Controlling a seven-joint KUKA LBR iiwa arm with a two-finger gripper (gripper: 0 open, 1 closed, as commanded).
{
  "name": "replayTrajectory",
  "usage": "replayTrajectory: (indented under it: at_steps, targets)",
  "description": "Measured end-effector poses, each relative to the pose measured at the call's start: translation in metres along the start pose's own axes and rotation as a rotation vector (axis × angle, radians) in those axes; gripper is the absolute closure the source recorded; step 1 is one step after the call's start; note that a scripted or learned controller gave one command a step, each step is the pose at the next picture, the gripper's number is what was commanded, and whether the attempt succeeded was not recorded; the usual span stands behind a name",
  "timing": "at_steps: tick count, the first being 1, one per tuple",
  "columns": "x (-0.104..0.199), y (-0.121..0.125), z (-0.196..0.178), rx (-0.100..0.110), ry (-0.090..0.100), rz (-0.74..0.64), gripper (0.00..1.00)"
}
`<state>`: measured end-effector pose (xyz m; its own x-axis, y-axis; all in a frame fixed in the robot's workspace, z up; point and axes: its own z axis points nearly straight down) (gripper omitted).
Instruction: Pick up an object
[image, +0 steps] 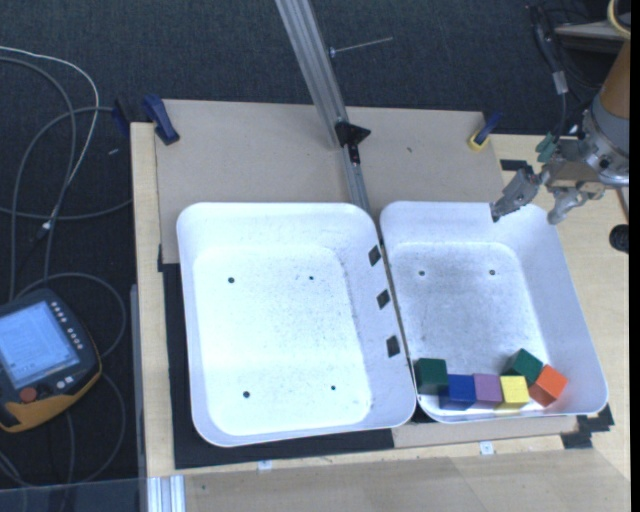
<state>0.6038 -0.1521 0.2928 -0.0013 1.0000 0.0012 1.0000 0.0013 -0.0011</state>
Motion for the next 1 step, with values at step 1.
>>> replayTrajectory:
  at_steps: [1]
  targets:
    - [0.0535, 0.0024, 0.1226, 0.009, 0.002, -0.002, 0.00]
